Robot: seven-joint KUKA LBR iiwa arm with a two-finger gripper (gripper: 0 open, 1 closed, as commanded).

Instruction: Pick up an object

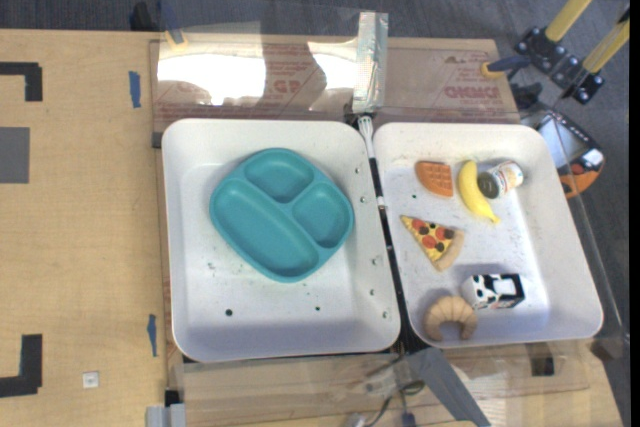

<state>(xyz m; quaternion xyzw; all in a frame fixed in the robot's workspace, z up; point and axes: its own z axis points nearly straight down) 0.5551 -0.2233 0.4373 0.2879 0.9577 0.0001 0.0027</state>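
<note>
The right bin (pixel 560 245) holds several small objects. An orange waffle-like piece (pixel 435 177) lies near its back left, with a yellow banana (pixel 474 191) beside it and a small can (pixel 499 180) on its side touching the banana. A pizza slice (pixel 433 238) lies in the middle. Toward the front sit a black-and-white cow toy (pixel 496 290) and a tan croissant (pixel 451 315). The left bin (pixel 190 295) holds a teal divided plate (pixel 282 212).
A clear plastic sheet and cardboard (pixel 300 75) stand behind the bins. Yellow tripod legs with black clamps (pixel 565 50) rise at the upper right. The wooden bench (pixel 70 215) stretches to the left.
</note>
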